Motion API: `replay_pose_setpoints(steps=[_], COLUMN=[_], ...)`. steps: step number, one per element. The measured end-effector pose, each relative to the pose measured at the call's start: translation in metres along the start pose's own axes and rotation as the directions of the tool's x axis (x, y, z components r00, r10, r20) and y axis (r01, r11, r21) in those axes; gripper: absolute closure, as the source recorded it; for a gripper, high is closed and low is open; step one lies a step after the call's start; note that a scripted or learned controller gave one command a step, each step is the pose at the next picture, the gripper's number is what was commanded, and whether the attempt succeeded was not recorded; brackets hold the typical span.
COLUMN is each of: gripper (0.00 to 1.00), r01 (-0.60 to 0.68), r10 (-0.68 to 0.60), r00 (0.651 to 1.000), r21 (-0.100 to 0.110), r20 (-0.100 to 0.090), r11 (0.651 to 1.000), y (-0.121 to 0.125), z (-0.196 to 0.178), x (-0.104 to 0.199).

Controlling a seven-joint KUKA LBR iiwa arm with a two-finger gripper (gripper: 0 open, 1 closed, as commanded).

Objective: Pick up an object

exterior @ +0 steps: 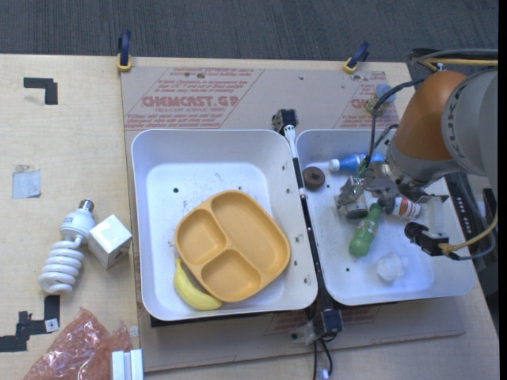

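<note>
While my grey arm with its orange band [432, 125] reaches in from the right, my hand [354, 199] hangs low over the right shallow white bin [333, 279], its metal tip just beside a green plastic bottle [364, 236]. Whether it is clenched or released I cannot tell; nothing shows plainly in its grasp. Near it lie a blue-capped white tube [348, 164], a small dark brown round piece [314, 177], a white bottle with a red band [404, 207] and a crumpled clear lump [389, 268]. To the left, the second white bin [150, 172] holds an orange three-compartment plastic tray [231, 245] lying partly over a yellow banana [192, 290]. Farther left on the counter [71, 149] sit a white spiral light bulb [66, 248], a white cube [109, 239] touching it, and red mesh netting [79, 347].
</note>
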State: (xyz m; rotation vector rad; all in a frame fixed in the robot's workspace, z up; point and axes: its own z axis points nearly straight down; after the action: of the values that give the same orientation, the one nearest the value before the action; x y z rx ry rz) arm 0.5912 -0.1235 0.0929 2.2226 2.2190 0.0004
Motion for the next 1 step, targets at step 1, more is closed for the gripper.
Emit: replay_pose_setpoints(steps=[1], gripper=[1.0], r01=[-0.002], r10=[0.002], r00=[1.0], r21=[-0.002], r20=[0.001], r11=[1.0], y=[0.0008], z=[-0.0101], x=[-0.0006])
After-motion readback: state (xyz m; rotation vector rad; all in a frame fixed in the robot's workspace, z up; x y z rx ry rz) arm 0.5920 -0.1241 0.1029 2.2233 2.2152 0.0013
